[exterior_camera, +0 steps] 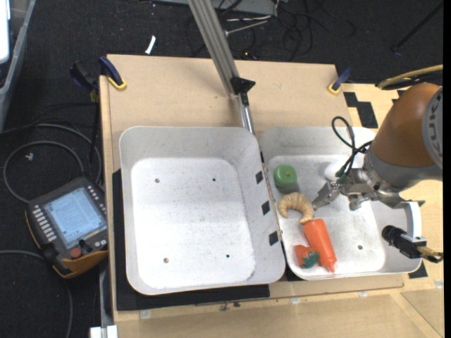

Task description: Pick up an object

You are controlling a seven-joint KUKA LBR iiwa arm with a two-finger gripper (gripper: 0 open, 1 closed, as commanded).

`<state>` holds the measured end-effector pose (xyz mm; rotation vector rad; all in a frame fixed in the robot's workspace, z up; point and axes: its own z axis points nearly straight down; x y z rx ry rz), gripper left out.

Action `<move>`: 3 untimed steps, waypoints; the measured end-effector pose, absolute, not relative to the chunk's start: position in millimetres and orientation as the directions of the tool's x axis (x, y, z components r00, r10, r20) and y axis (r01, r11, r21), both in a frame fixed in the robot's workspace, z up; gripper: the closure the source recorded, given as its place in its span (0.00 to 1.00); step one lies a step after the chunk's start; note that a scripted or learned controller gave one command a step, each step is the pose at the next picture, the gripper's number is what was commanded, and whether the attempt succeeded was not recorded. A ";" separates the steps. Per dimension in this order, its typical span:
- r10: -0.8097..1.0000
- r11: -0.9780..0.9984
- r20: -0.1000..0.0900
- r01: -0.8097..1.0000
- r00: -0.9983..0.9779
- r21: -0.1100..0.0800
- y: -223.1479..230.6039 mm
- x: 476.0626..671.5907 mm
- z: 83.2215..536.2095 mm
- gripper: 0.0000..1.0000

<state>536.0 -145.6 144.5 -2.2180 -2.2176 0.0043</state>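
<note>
Toy carrot (320, 243) at the right bin's (366, 263) near edge, nothing picked yet.

Beside it toward the bin's middle lies a croissant (296, 204), and a green cylinder (285, 177) sits near the left wall. The gripper (331, 192) hangs low just right of the croissant; whether it is open or closed I cannot tell, perhaps touching nothing. By my reading, descent and grasp remain.

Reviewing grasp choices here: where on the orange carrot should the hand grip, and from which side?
Probably the carrot's thick middle, coming from above with fingers across its width. It lies flat and slanted, croissant touching its top end, red-green toy at its lower left; its right side looks free.
</note>
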 end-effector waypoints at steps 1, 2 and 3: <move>1.000 0.000 0.000 1.000 0.000 0.001 -146.6 537.4 157.8 1.00; 1.000 0.003 -0.002 1.000 -0.003 0.006 -149.6 548.7 212.1 1.00; 1.000 0.003 -0.001 1.000 -0.003 0.004 -149.4 549.7 233.1 1.00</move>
